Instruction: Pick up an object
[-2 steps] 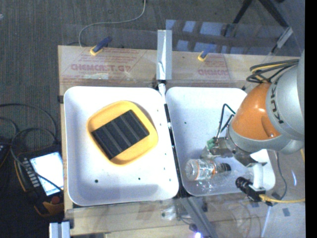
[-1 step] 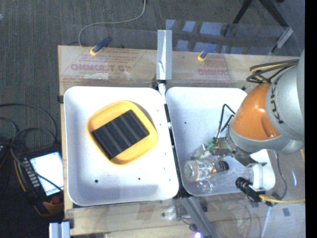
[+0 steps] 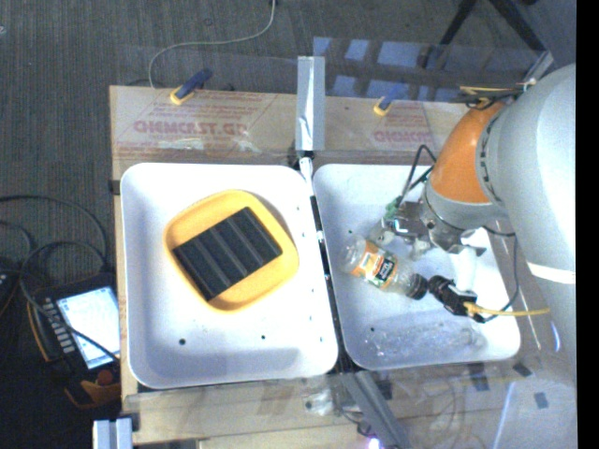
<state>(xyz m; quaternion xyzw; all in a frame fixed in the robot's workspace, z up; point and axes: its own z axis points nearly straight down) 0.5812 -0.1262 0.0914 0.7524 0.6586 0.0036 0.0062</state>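
A small clear bottle with an orange and green label (image 3: 375,266) lies on its side in the right bin (image 3: 356,195), near that bin's left wall. My gripper (image 3: 401,224) hangs low over the right bin, just up and to the right of the bottle, close to it. The wrist hides how the gripper meets the bottle. A yellow pad with a black ribbed top (image 3: 231,249) lies in the middle of the left bin (image 3: 150,325).
A clear crinkled plastic piece (image 3: 421,339) lies along the front of the right bin. A small white object (image 3: 465,270) sits beside the wrist. The arm covers the right bin's right side. A metal divider post (image 3: 309,106) stands behind the bins.
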